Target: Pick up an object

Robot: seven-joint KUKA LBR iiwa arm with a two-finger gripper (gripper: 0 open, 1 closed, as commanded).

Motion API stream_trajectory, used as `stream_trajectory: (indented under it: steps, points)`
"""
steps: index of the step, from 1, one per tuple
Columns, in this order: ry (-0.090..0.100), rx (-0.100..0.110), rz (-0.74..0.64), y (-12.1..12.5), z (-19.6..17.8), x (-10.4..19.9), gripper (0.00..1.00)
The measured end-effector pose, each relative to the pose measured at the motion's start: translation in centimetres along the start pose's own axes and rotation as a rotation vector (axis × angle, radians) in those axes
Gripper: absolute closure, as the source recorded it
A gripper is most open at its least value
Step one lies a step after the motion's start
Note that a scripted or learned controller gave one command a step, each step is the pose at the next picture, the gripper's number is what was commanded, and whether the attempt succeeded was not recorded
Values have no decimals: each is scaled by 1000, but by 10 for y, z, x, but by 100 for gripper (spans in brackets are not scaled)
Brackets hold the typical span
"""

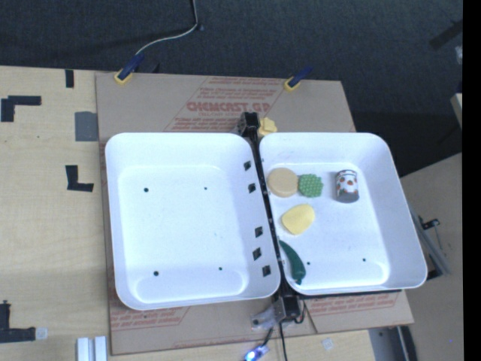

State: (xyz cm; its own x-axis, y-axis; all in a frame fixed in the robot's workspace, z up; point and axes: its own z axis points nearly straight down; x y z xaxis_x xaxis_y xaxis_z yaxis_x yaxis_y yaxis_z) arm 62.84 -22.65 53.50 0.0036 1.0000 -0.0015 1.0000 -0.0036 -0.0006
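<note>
Together in the right bin (338, 243): tan disc (282, 182) against green ball (310, 185), yellow lump (297, 219), small can (346, 186), dark leaf (293, 262).

Two shallow white bins sit side by side, touching: the left bin (135, 224) and the right bin (391, 224). Both rest on a brown cardboard sheet (218, 107) printed with red lettering, held at its far edge by two blue-and-yellow clamps (129, 68). The sheet lies on a pale wooden worktop (45, 224). A white cable (184, 21) runs across the dark floor (338, 28) behind.
</note>
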Motion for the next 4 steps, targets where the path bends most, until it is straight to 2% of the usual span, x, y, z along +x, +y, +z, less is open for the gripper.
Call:
stream_trajectory:
  steps: [2, 3, 4]
  points:
    - [1, 0, -3, -63, 0, 3, 100]
    - [2, 0, -3, -103, 0, 6, 100]
    - [1, -1, -4, -101, 0, 6, 0]
